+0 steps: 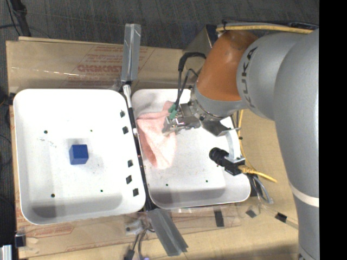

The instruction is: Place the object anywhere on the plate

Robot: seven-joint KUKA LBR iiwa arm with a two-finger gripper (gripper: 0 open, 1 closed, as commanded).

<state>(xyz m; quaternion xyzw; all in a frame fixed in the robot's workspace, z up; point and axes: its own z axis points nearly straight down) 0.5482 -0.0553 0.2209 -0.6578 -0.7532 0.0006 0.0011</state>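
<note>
- I reach in from the right, my grey arm (pixel 282 91) with its orange band (pixel 225 64) stretched over the right bin (pixel 190 191).
- My gripper (pixel 176 121) sits low over the upper left part of that bin, at the upper right edge of a pink plate (pixel 154 134).
- The pink plate lies in the right bin against its left wall; it looks tilted or crumpled, and I cannot make out its exact shape.
- Whether my jaws are spread or pressed together I cannot tell: they are small and dark against the wrist, and nothing reads clearly between them.
- A small green part (pixel 172 110) shows on my wrist just above the fingers; what it is I cannot tell.
- The blue cube (pixel 79 153) rests on the floor of the left bin (pixel 32 107), left of the middle, well apart from me and from the plate.
- A black fitting (pixel 222 158) on a white bracket hangs over the right side of the right bin, beside a yellow cable (pixel 260 174).
- Both bins rest on brown cardboard (pixel 81 58).
</note>
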